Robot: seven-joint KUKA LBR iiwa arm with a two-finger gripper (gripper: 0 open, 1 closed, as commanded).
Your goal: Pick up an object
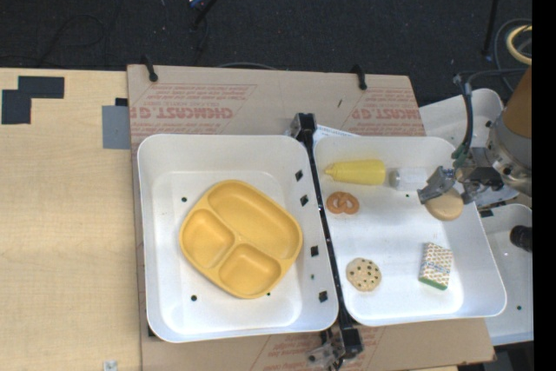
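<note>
Nearest in the right bin [486, 300], a chocolate-chip cookie [364, 274] and a green-and-white packet [436, 265] lay along its front. A pretzel [342, 204] sat mid-bin toward its left wall, a yellow bottle [358, 172] behind. At its right rim, the gripper [448, 195] pinched a tan round piece [446, 207].

I see a small tan, rounded object [446, 208] at the right bin's [408, 313] far right side — right against the claw [443, 191], whose tip touches its top edge.
</note>
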